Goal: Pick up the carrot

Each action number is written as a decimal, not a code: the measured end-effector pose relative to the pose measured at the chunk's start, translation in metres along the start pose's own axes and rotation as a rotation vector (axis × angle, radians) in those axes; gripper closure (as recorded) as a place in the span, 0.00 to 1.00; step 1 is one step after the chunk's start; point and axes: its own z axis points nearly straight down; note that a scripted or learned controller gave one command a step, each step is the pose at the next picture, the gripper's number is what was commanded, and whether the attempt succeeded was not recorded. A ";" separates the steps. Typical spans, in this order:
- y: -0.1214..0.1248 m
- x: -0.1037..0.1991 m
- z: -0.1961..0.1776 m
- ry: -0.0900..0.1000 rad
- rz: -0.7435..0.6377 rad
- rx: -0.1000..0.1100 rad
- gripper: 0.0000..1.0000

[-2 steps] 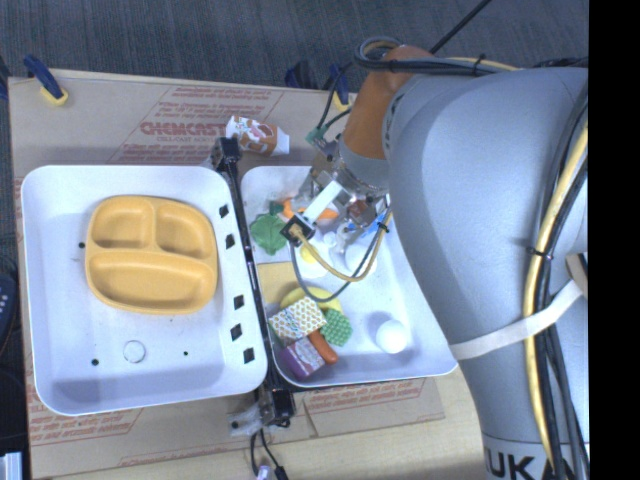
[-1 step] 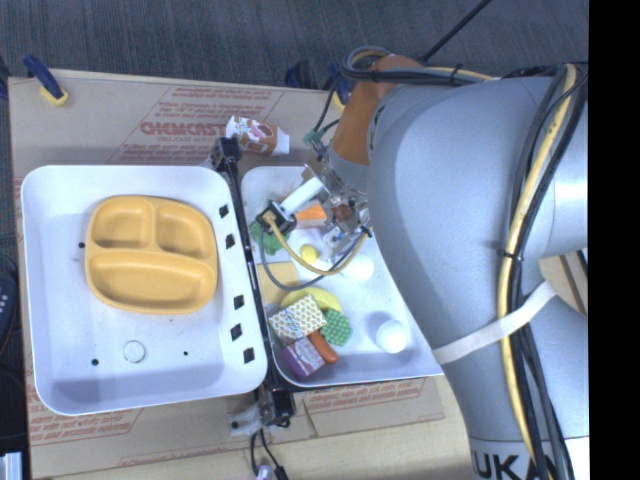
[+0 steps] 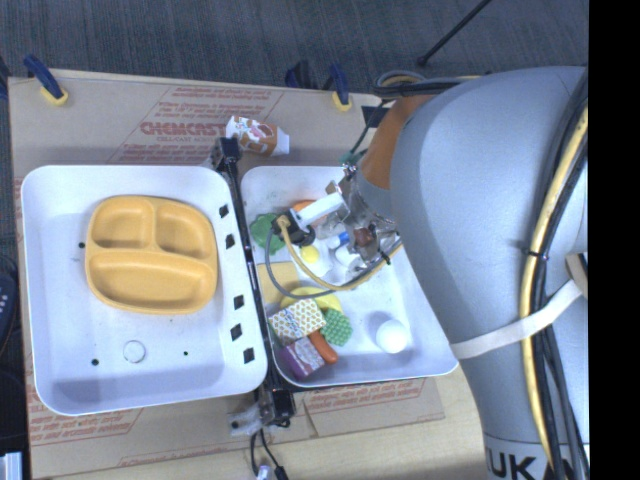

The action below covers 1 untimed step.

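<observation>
The carrot, a small orange piece, lies near the front edge of the right bin, between a purple packet and a green toy. My gripper hangs low in the middle of that bin, behind the carrot and well apart from it. Clutter around the wrist hides its tips. A second speck of orange peeks out by the wrist bracket, and I cannot tell what it is.
Around the gripper the right bin holds a green piece, a yellow ball, a patterned packet and a white cap-like thing. A yellow divided plate lies in the left bin. A small bottle lies behind the bins.
</observation>
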 end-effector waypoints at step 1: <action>-0.001 0.000 -0.010 -0.003 -0.005 0.005 1.00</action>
